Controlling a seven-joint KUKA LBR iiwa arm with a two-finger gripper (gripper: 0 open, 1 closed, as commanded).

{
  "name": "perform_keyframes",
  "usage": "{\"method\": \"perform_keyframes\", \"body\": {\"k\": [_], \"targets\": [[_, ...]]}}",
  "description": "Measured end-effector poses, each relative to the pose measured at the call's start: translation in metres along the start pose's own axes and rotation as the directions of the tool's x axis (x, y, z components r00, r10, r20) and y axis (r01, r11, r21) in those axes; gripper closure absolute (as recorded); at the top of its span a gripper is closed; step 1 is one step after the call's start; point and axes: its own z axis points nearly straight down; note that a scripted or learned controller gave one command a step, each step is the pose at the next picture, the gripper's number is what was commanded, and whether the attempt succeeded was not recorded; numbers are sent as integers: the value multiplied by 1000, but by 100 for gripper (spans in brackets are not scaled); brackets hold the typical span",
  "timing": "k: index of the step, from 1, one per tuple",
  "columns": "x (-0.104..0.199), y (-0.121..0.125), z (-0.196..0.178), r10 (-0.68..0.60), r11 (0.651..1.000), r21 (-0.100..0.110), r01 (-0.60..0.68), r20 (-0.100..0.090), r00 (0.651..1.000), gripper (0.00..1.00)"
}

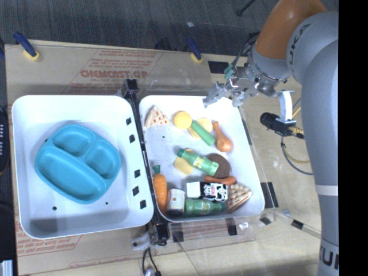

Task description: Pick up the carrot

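The carrot [160, 191] lies in the right bin [248, 148], tight against that bin's left wall near the front corner, long axis running roughly along the wall, green top toward the back. Just right of the carrot sits a small white-labelled can [175, 200], and beyond it a green bottle [204, 206] lying flat and a milk carton with cow patches [215, 191].

The gripper [221, 95] hangs over the far back-right rim of the same bin, well apart from the carrot and diagonally across from it; whether it is spread or pressed together I cannot tell from this angle, and nothing shows in it.

To do the reach well, the arm probably has to cross the whole bin toward the carrot and come down from above. The wall on one side and the can on the other leave little room, so closing across the carrot's width looks risky; one side would likely strike the wall. Gripping near the thicker middle seems safest.

The left bin holds a blue divided plate [77, 161].
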Motion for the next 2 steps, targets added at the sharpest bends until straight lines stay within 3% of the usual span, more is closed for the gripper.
{"method": "perform_keyframes", "body": {"k": [1, 2], "targets": [[31, 10, 144, -18, 1000, 1, 18, 1, 1000, 0], [31, 11, 132, -23, 1000, 1, 23, 1, 1000, 100]]}}
